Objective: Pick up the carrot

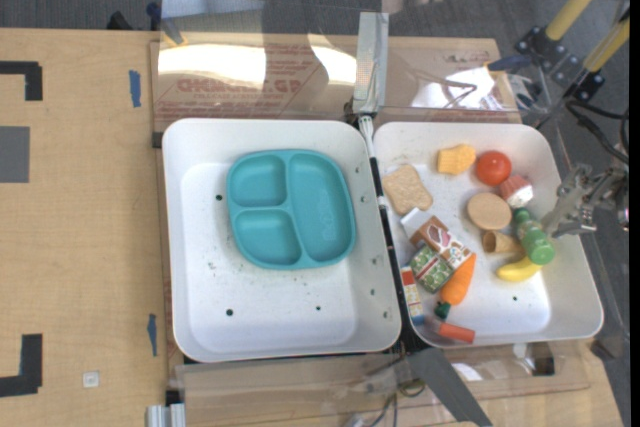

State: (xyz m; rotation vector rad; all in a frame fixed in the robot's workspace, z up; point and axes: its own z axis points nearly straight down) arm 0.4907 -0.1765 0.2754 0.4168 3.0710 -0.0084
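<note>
The carrot (458, 284) is a short orange cone lying in the right bin (575, 310), near its front left. Its thick end touches a printed snack packet (436, 255) and its tip points toward the front. My gripper (583, 205) appears as a grey metal shape at the bin's right rim. It is well to the right of the carrot and slightly behind it, close to a green toy (537, 246). Nothing is seen held in it.
The right bin also holds a cheese wedge (457, 158), a tomato (492, 167), a cracker (407, 187), a round bread slice (489, 212), a banana (518, 268) and a small red piece (455, 332). A teal divided plate (291, 208) lies in the left bin (200, 315).
</note>
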